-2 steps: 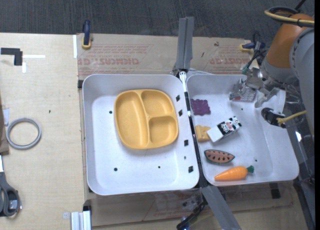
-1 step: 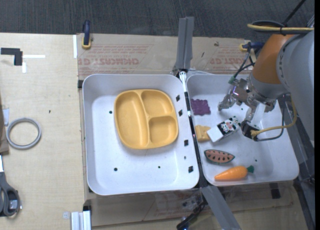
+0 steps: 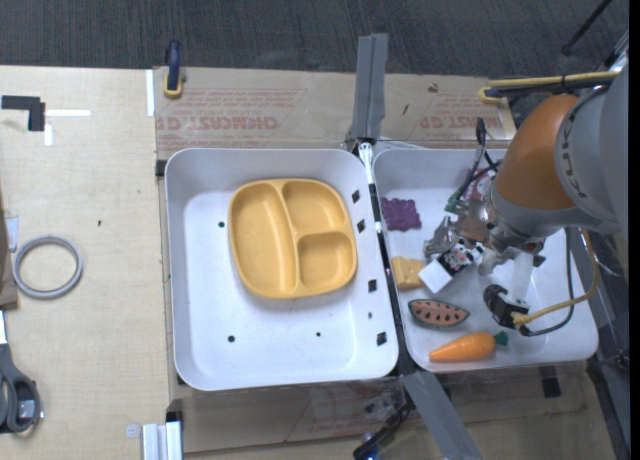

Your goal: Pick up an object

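Carrot [image 3: 463, 348], orange with a green tip, lies at the lower edge of the right bin [image 3: 575, 348], nearest the camera. Just above it sits a watermelon slice [image 3: 438, 313], then a small yellow wedge [image 3: 407, 271] against the bin's left wall, and a purple grape cluster [image 3: 401, 214] toward the upper part of the bin. Left bin [image 3: 190, 278] holds a yellow divided plate [image 3: 292, 236].

End effector [image 3: 452, 256] is low in the right bin, at mid-right of the frame, close beside the yellow wedge and above the watermelon slice. Whether it is spread or pressed together cannot be told: wiring and a white block obscure the tip. No object is seen within it.

Judgement: the step in hand is the approach to a grasp. Candidate objects lie close together, so the descent should centre on one item only, with clearance from its neighbour and from the bin wall. Closure should be confirmed before any lift. The carrot, lying apart from the rest, appears the cleanest target.
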`<action>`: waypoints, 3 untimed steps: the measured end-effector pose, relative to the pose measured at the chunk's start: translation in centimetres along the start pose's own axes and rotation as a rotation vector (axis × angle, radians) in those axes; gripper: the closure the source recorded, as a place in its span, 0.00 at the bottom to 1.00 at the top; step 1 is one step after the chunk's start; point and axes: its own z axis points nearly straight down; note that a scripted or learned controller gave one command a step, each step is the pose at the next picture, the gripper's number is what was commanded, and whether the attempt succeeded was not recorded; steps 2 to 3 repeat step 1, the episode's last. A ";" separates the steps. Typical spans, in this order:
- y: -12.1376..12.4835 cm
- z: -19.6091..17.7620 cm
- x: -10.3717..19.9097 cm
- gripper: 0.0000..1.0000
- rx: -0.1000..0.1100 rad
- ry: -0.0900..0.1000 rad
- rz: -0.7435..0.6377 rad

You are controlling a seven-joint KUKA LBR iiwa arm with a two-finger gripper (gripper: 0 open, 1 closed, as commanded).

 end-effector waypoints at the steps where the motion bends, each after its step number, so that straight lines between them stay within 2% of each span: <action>1: 6.1 -0.9 -1.1 0.00 -0.001 -0.001 0.138; 3: 6.1 -0.9 -1.1 0.00 -0.001 -0.001 0.138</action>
